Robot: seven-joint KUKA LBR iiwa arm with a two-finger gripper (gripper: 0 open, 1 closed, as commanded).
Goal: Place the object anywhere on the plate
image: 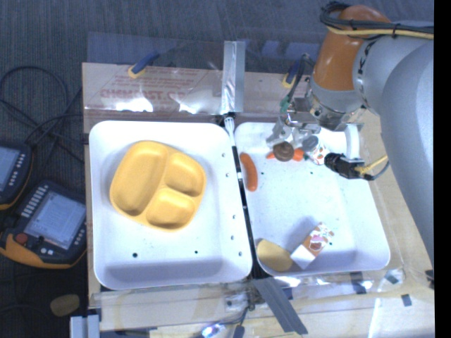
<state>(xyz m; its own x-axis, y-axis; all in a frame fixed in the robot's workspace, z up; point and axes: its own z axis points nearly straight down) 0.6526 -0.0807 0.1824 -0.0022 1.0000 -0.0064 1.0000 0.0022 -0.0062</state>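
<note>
The yellow three-compartment plastic plate [158, 184] lies in the left white bin [106, 259]. The hand [287, 141] sits low over the far end of the right white bin [352, 210], with a small round brown object [283, 151] at its fingertips; whether the fingers clamp it or merely touch it cannot be told. A small orange piece [299, 155] lies just beside it. An orange sausage-shaped item [248, 171] rests near the divider. A tan rounded piece [273, 255] and a small white carton [314, 244] lie at the near end.
</note>
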